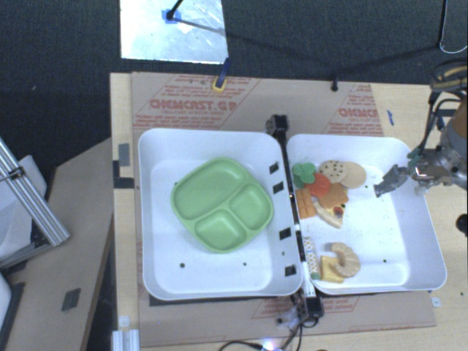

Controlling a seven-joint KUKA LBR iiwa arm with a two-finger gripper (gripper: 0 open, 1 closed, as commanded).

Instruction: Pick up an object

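Toy foods lie along the left side of the right bin [409, 269]. At the top are a green broccoli piece [304, 172], a speckled cookie [333, 169], a tan disc [354, 174] and a red tomato piece [319, 184]. Below them sit an orange piece [337, 194], a pizza slice [331, 214] and a ridged orange piece [306, 205]. Near the front corner, a croissant [344, 258] rests against a yellow cheese wedge [330, 271]. My gripper [387, 181] hovers over the bin's right half, to the right of the tan disc, with nothing seen in it.
The left bin [157, 269] holds a green divided plate [221, 205]. A black hinge strip [289, 210] runs between the bins. Cardboard lies under both bins, and a shiny metal sheet [173, 22] lies beyond the bench.
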